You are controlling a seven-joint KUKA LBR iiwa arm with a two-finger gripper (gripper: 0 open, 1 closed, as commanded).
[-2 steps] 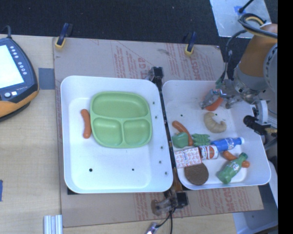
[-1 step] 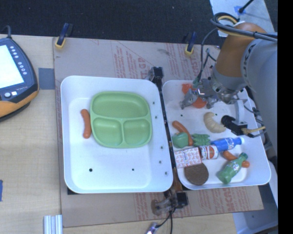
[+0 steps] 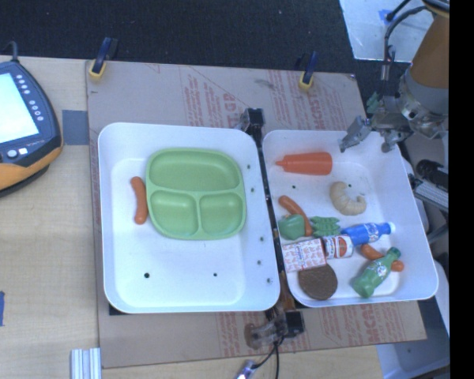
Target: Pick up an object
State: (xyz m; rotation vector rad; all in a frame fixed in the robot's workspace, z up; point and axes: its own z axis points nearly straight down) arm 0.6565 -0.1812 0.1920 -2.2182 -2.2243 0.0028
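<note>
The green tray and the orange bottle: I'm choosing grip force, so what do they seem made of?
The green tray looks like moulded plastic, matte: one even colour, rounded compartment walls, soft highlights. The orange bottle also looks plastic, smooth and slightly glossy, uniform in colour like toy food. Whether either is hard or soft cannot be told.

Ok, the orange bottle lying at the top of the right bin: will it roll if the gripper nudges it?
Probably. The orange bottle lies on its side and looks round-bodied, so a sideways push could roll it across the right bin. It looks like smooth plastic, likely light and somewhat slippery. Nothing touches it, so nothing would stop it early. The gripper sits nearby.
</note>
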